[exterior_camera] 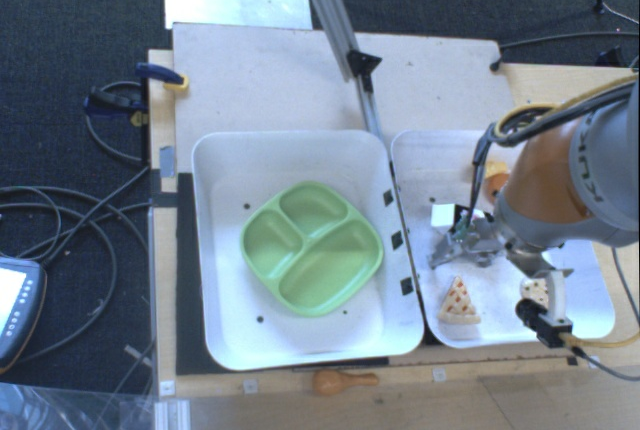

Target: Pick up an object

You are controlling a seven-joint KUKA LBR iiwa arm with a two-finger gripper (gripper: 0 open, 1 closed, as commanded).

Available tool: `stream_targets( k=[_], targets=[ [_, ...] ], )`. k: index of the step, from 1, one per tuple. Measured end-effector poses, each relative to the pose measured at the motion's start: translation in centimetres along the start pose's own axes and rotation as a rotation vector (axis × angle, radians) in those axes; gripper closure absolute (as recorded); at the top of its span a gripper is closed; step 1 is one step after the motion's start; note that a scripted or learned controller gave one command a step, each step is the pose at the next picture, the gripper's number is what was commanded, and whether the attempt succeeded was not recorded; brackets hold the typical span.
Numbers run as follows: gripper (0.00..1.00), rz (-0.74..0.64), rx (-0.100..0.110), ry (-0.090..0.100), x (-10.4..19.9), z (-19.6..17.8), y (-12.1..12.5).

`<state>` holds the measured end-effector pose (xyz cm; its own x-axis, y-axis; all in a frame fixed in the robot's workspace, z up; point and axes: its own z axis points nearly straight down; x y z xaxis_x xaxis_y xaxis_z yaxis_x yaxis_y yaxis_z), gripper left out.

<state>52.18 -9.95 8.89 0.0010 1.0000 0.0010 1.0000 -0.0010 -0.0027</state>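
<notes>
The gripper [452,243], a bare metal assembly at the end of the grey and orange arm [560,180], hangs low over the middle of the right bin [428,166], its tip aimed toward that bin's left wall; from this angle it cannot be told whether it is spread or closed, and nothing is seen in its grasp. The toy pizza slice [458,302] lies flat on the floor of the right bin near its front wall, just below the gripper in the view and apart from it. It is a small wedge, pale tan with red dots on top and a thicker crust edge; its tip points toward the bin's far wall and the crust faces the front wall, so its long axis runs front to back. A small white block [443,215] sits further back in the right bin, and a rounded orange object [496,186], partly hidden by the arm, lies beyond that. Against the right bin's left wall stands the left bin [228,180], holding a smooth light-green divided plate [312,248] with three compartments. Outside the right bin's front left corner, a small wooden piece [345,380] rests on the bench
</notes>
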Motion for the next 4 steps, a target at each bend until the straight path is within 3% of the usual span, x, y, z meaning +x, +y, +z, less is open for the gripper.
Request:
stream_targets(
  k=[1, 2, 4],
  targets=[
    [1.00, 0.000, -0.005, -0.001, 0.0, -1.2, 0.2],
    [1.00, -0.008, -0.009, -0.001, 0.9, -6.2, 0.1],
    [1.00, -0.007, -0.011, -0.003, 0.0, -17.8, 1.4]
  ],
)
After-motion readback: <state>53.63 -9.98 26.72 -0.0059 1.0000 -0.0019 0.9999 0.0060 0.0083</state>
